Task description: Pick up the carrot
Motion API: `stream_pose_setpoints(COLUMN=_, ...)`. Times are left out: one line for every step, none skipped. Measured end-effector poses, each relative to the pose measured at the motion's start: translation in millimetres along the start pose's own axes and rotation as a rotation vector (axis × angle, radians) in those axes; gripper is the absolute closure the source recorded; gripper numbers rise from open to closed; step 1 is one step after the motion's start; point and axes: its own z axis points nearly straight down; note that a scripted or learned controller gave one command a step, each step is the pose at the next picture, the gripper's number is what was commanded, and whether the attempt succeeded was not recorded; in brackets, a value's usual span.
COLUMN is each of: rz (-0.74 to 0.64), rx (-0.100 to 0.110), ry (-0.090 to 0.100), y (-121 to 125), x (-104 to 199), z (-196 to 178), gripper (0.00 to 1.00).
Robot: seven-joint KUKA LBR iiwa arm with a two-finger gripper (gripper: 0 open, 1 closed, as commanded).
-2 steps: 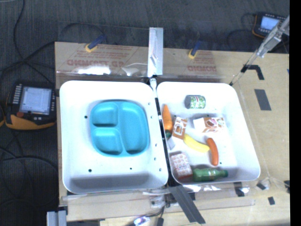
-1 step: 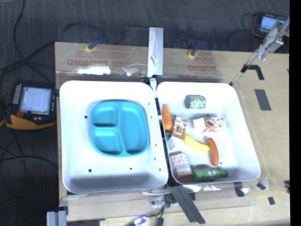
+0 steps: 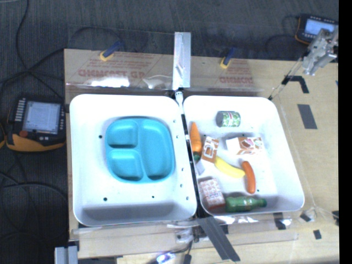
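Note:
The carrot [image 3: 195, 138] is orange with a green stub at its near end. It lies lengthwise along the left wall of the right bin [image 3: 287, 153], close to the divider between the bins. A small snack packet [image 3: 210, 148] touches its right side. My gripper [image 3: 320, 49] is at the far top right of the camera view, outside the bins and well away from the carrot. It appears small and pale there, with nothing visibly in it.
The right bin also holds a green can [image 3: 227, 119], a white carton [image 3: 245, 144], a banana [image 3: 229, 169], a red sausage [image 3: 249, 176], a wrapped snack [image 3: 210, 190] and a green bottle [image 3: 245, 203]. A blue divided plate [image 3: 138, 149] sits in the left bin [image 3: 88, 180].

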Motion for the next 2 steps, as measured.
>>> stream_pose_setpoints(rz=0.029, rx=-0.003, ry=-0.001, y=-1, x=16, z=0, gripper=1.00)
stream_pose_setpoints(rz=-0.163, rx=0.000, ry=-0.001, y=3, x=-9, z=0, gripper=1.00)
